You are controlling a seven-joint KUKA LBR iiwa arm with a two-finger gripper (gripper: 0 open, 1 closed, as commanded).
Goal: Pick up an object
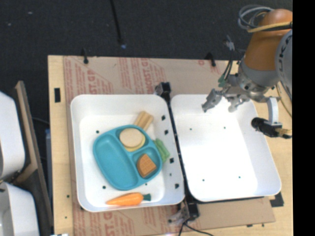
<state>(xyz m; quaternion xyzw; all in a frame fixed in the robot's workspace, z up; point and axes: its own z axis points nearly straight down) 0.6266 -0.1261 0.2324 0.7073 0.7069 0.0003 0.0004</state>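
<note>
Gripper (222, 102) splayed, grasping nothing, over right bin (226, 181); one carrot (125, 199), one blue tray (115, 166).

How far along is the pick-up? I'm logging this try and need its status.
Nothing looks picked up yet. The gripper hangs over the top edge of the right bin, with nothing between its fingers. The carrot, the blue tray and the food on it lie in the left bin. Reaching, grasping and lifting are all left.

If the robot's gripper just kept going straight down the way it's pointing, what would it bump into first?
Probably just the bare floor of the right bin. The gripper hangs over that bin's far edge, apart from the toys in the left bin, though height is hard to judge.
</note>
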